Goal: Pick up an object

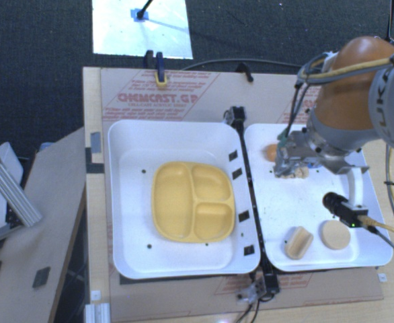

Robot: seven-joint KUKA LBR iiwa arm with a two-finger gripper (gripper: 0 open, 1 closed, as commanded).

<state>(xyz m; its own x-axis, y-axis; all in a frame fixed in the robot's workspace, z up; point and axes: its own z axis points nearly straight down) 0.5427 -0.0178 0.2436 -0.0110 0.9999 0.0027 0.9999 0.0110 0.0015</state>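
Yellow tray fills left bin; jaws over right bin, grip perhaps hidden.

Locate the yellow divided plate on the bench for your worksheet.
The yellow divided plate lies flat in the middle of the left bin in the camera view, across the divider from the right bin.

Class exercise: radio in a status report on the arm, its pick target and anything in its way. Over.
Gripper low in right bin, over a pale object; grasp unconfirmed. Orange item beside it. Bread roll and round disc lie apart, nearer front. Over.
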